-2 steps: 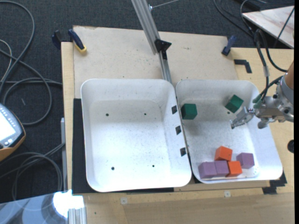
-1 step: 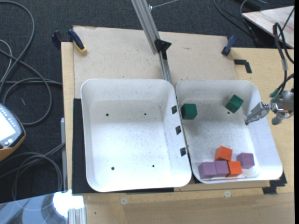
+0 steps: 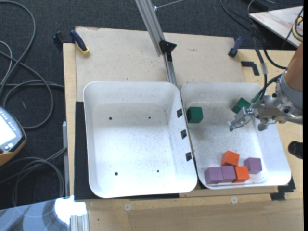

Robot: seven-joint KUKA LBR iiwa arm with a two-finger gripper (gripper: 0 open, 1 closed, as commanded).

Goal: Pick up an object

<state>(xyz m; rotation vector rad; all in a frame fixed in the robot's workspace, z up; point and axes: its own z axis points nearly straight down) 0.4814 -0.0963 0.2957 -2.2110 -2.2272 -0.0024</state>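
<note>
In the right bin (image 3: 269, 182), a green cube (image 3: 195, 114) lies near the left wall. A second green block (image 3: 240, 104) sits farther right, partly hidden by the gripper's body. Toward the front are two orange blocks (image 3: 231, 158) (image 3: 241, 173) and two purple blocks (image 3: 216, 174) (image 3: 253, 165), packed close together. My gripper (image 3: 249, 124) hangs over the middle right of this bin, just in front of the second green block. It is open, with bare bin floor showing between its fingers (image 3: 237, 124).
The left bin (image 3: 96, 95) stands beside the right one, with small black clips (image 3: 183, 134) along the shared wall. A slanted metal bar (image 3: 151, 20) crosses the back of the bench. Cables lie on the dark floor to the left.
</note>
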